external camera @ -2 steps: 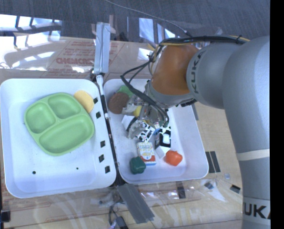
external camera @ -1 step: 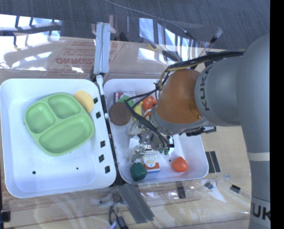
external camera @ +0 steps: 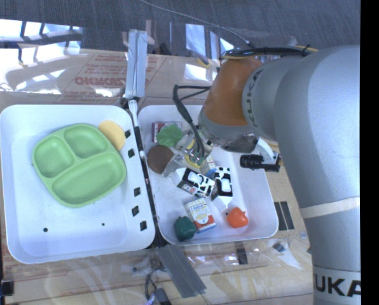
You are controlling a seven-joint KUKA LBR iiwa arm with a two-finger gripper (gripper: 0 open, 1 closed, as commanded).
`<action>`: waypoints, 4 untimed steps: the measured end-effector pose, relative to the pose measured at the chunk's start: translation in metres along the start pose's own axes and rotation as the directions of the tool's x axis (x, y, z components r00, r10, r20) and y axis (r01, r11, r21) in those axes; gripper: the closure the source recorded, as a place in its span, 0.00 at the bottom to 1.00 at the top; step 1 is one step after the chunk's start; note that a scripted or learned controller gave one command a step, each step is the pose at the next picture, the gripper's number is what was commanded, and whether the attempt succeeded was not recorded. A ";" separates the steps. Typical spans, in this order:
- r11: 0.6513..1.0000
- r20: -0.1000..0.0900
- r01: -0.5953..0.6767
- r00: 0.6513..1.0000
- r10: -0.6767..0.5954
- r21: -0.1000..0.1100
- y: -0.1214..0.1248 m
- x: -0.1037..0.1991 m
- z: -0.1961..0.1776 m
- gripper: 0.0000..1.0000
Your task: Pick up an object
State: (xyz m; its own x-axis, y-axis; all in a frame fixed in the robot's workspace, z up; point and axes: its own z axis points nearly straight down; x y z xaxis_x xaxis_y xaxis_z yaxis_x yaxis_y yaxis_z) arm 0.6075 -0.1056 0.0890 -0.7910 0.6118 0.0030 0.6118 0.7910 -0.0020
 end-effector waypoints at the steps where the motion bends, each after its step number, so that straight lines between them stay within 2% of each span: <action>1: 0.990 -0.004 -0.139 0.990 0.139 0.002 -0.023 0.019 0.001 0.00; 2: 0.937 -0.002 -0.350 0.937 0.350 0.001 -0.033 0.046 0.000 0.00; 3: 0.873 -0.004 -0.489 0.873 0.489 0.008 0.033 -0.032 -0.004 0.00; 4: 0.878 0.005 -0.478 0.878 0.478 -0.001 0.037 -0.035 -0.017 1.00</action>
State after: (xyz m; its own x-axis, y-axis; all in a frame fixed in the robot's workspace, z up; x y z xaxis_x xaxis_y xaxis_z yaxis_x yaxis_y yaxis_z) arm 0.6579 -0.0971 0.1057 -0.4022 0.9155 -0.0033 0.9156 0.4022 -0.0019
